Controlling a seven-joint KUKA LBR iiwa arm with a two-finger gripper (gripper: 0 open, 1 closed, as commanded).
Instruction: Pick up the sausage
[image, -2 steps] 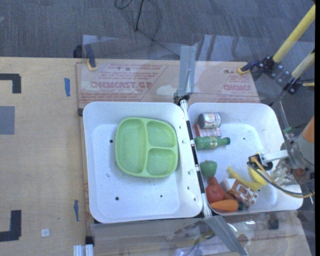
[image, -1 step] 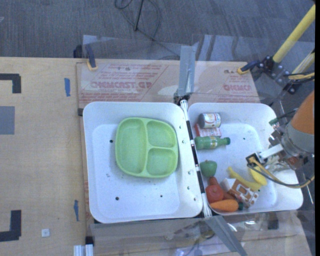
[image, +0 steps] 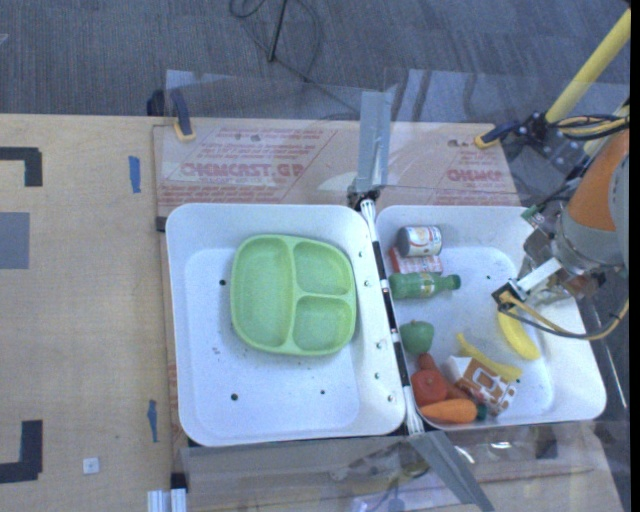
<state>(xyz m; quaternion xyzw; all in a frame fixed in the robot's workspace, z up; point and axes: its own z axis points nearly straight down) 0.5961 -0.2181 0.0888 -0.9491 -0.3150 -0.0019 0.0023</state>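
Grey arm (image: 603, 215) enters from right edge, orange band above wrist, wrist angled downward and left. Gripper (image: 570, 285) low, below wrist, partly hidden.

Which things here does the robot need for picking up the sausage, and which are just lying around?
For the job:
gripper
sausage, likely this small reddish piece, though it is hard to tell

Just lying about:
green plate
can
green bottle
banana
tomato
carrot
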